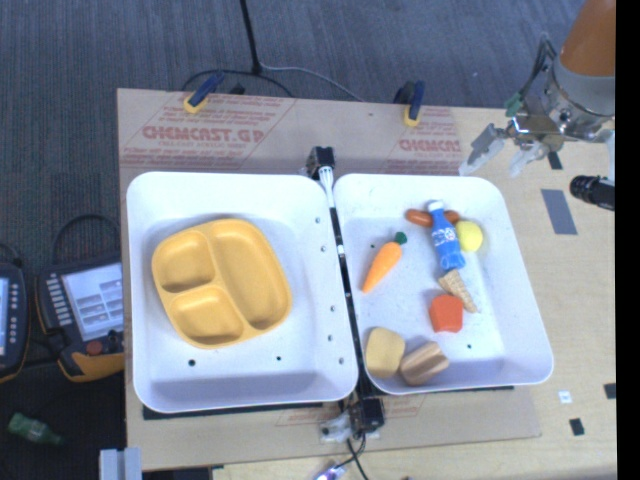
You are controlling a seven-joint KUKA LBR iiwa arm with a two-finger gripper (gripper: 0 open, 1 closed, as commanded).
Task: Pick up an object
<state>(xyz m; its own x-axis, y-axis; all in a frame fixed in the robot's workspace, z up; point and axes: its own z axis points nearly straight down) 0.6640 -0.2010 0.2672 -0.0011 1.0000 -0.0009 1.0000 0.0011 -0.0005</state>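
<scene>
My gripper (503,155) hangs above the far right corner of the right bin (520,298), open, with nothing between its two pale fingers (484,146). Below it in that bin lie a carrot (381,264), a blue bottle (445,236), a yellow lemon (469,236), a hot dog (421,217), an ice-cream cone (459,290), an orange-red block (447,314), a tan bread piece (384,351) and a brown roll (423,362). All of them rest apart from the gripper.
The left bin (150,368) holds a yellow divided plate (220,280). A black clip (322,160) sits at the far end of the seam between bins. Blue-yellow clamps (203,92) (412,103) grip the board's far edge.
</scene>
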